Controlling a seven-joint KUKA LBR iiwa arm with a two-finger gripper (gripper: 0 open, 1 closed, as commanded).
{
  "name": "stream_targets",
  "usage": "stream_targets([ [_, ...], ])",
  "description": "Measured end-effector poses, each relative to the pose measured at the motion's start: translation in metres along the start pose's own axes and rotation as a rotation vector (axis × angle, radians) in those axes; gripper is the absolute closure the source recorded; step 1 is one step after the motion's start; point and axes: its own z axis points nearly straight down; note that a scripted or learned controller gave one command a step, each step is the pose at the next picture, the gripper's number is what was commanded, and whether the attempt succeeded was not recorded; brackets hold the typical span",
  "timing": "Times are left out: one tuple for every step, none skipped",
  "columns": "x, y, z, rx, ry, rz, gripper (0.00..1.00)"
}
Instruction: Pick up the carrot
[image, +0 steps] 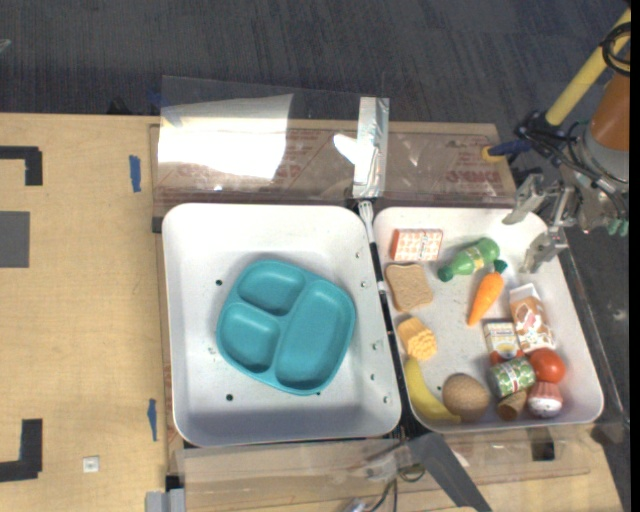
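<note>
From above, we see the carrot (486, 296) lying tilted in the right bin (585, 330), clear bin floor around it, just below the green bottle (468, 259), with our jaws (541, 228) released and hovering near the bin's far right corner. We judge it light, stiff and smooth-skinned, so we would pinch across its thicker orange middle, not the tapering tip.

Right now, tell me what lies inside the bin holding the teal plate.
The left bin holds just the teal plate, its three compartments bare. Whatever bin floor lies beneath the plate is covered.
</note>
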Motion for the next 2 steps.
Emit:
stream_targets([
  [-0.002,0.022,0.082,0.006,-0.019,-0.059,0.0],
  [0.066,0.065,0.103,0.0,-0.004,-0.206,0.0],
])
